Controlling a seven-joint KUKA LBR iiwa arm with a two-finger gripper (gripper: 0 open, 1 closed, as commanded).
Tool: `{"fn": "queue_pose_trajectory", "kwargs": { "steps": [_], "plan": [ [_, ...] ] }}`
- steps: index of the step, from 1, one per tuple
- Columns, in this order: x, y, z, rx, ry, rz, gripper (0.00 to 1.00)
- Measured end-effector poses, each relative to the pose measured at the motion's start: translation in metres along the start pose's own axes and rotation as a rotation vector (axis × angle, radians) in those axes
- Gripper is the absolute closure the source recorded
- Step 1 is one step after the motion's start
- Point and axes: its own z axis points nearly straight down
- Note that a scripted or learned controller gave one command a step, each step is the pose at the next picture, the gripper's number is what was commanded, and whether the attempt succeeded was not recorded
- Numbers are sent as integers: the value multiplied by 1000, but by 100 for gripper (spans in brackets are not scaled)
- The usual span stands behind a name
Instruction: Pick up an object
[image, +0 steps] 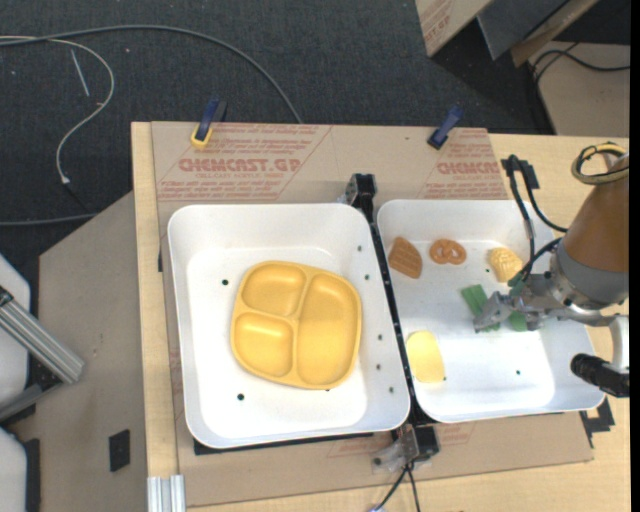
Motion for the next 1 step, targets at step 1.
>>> {"fn": "queue_pose_trajectory", "kwargs": {
  "steps": [1],
  "plan": [
    [1, 0, 46, -4, -1, 0, 0]
  ]
}}
